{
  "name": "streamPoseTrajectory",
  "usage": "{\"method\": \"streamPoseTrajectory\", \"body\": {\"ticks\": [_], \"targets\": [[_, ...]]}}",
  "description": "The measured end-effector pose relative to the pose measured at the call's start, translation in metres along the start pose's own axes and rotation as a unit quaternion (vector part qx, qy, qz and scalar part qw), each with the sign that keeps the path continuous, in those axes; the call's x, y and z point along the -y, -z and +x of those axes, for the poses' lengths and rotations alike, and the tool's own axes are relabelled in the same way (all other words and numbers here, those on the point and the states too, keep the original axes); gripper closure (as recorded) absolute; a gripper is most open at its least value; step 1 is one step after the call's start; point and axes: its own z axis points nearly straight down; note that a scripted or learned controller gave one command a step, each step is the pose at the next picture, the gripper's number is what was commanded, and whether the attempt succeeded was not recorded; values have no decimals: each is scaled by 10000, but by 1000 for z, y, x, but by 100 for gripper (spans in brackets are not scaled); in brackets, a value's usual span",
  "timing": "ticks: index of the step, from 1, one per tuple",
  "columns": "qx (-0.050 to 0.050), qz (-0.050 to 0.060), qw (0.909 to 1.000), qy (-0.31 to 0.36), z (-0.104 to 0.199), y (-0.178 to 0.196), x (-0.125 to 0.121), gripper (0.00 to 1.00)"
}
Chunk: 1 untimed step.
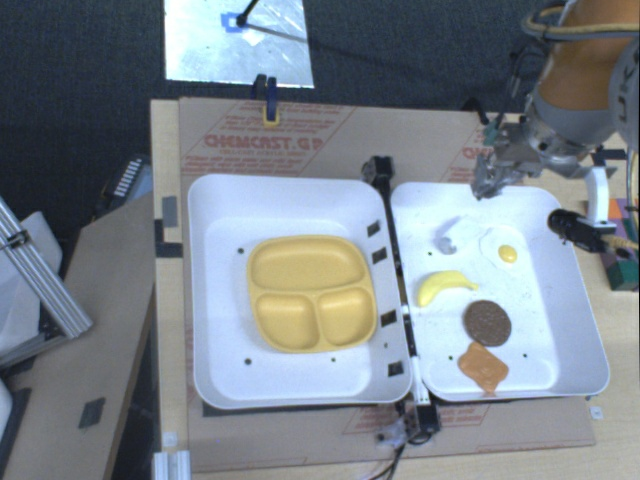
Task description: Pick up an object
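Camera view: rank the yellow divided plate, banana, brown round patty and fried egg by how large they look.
1. Yellow divided plate, by far the largest.
2. Banana, brown round patty and fried egg look too alike in extent to rank: the banana is longer but slimmer, and the egg's white edge blends into the bin.

Arm: grey, reaching in from the upper right, its orange band uppermost.
Wrist: angled downward and leftward, cables looped alongside.
Pincer (pixel 487 186): pointing down, poised at the upper right, nothing visibly between its tips.
Finger state: too small and dark to judge.
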Motion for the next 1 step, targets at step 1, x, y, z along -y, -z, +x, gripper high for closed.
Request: {"method": "streamPoseTrajectory", "body": {"ticks": [1], "targets": [[1,1,10000,-5,47,0,-6,100]]}}
